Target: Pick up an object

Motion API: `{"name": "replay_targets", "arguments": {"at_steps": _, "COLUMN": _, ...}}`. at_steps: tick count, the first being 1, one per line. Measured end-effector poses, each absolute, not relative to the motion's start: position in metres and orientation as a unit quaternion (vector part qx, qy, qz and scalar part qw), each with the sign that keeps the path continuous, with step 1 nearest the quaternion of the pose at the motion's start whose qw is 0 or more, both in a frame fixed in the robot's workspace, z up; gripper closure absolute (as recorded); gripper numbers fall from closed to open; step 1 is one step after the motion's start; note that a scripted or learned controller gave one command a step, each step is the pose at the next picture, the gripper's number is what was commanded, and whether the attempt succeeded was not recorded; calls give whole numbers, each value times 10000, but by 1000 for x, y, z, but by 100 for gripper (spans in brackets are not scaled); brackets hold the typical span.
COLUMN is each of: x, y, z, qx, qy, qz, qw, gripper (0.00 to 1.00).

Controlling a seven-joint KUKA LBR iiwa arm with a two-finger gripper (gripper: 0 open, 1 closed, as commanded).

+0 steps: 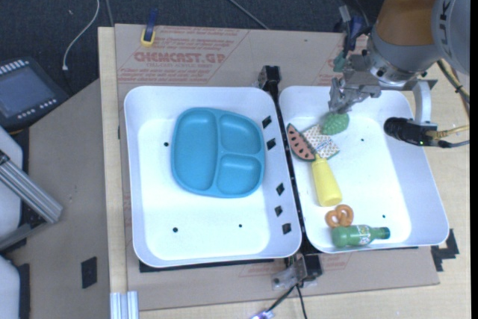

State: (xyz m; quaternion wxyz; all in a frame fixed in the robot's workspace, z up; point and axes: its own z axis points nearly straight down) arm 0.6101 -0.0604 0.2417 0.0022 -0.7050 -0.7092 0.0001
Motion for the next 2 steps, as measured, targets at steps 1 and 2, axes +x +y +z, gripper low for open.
{"name": "replay_targets", "arguments": {"at_steps": 1, "x": 630, "y": -10, "z": 242, "qx": -7052, "qy": -7090, "qz": -13, "qw": -7, "gripper": 100}}
{"name": "replay_targets", "arguments": {"at_steps": 2, "x": 641, "y": 38, "z": 244, "qx": -7050, "qy": -7092, "qz": -16, "qw": 0, "gripper": 100}}
